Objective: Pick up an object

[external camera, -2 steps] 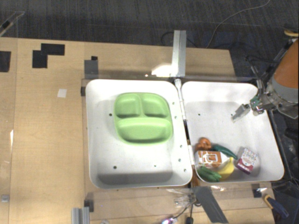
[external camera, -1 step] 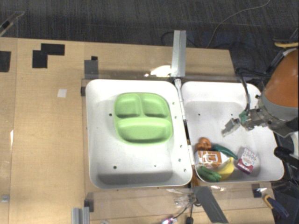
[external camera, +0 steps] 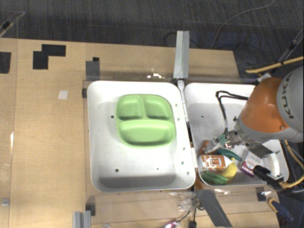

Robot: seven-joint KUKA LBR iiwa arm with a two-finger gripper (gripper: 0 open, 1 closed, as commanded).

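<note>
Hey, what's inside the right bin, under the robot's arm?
In the right bin, items cluster at the near end: an orange packet, something yellow and green pieces. The arm covers whatever lies beneath it.

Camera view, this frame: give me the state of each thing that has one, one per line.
Green divided tray: right way up, lying flat in the left bin, compartments bare.
Orange packet: lying flat in the right bin, near its front wall.
Yellow item: lying beside the packet.
Gripper: low in the right bin, above the pile.
</note>
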